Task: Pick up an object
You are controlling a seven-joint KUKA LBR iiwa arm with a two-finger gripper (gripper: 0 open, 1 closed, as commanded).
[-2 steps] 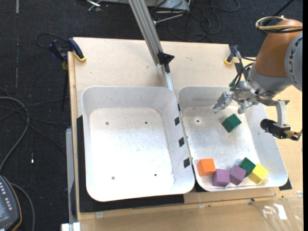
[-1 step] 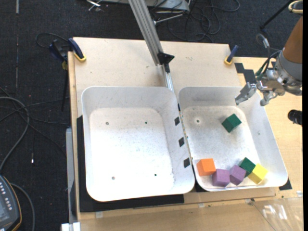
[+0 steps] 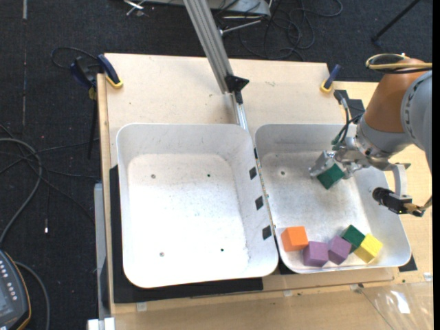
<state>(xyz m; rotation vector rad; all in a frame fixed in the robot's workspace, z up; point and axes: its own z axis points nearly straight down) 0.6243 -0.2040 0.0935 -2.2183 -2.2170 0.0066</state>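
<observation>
In the right bin [image 3: 289,143], my gripper [image 3: 333,168] reaches in from the right, with the orange-banded arm behind it. A dark green block [image 3: 331,178] sits between its two silver fingers [image 3: 321,165], and the gripper is shut on it. The block hangs over the upper middle of the bin floor. Along the bin's near edge lie an orange cube [image 3: 295,237], two purple cubes [image 3: 315,253] [image 3: 339,249], a green cube [image 3: 353,235] and a yellow cube [image 3: 368,247].
The left bin [image 3: 179,198] adjoins the right one along a raised shared rim. A slanted metal rail [image 3: 210,36] runs from the top down to the bins' junction. Yellow clamps [image 3: 110,71] [image 3: 330,80] grip the board's far corners.
</observation>
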